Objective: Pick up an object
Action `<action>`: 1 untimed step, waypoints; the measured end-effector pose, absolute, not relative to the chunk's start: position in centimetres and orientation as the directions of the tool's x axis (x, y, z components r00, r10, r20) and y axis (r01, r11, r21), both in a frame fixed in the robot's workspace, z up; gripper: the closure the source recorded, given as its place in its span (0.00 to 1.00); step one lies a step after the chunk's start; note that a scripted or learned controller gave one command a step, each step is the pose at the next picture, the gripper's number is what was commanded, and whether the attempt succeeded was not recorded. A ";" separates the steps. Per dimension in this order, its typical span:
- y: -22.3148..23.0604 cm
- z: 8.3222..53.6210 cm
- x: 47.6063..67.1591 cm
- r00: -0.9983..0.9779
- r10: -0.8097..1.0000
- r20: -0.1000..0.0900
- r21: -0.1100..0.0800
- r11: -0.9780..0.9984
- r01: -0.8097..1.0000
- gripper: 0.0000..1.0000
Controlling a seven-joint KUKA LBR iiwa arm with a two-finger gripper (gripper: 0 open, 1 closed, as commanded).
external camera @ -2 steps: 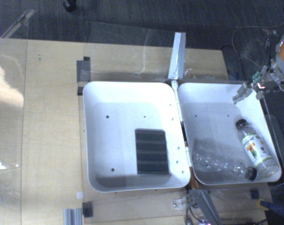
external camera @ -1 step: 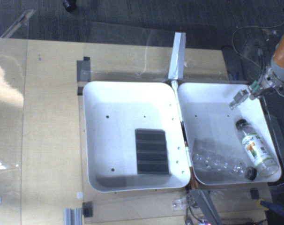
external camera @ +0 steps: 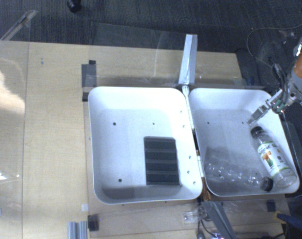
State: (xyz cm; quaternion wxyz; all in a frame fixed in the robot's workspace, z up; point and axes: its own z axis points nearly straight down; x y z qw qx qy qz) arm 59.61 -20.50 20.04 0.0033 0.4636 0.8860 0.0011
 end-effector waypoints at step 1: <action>-20.4 18.7 59.9 -0.681 0.732 -0.006 0.005 0.681 0.732 0.00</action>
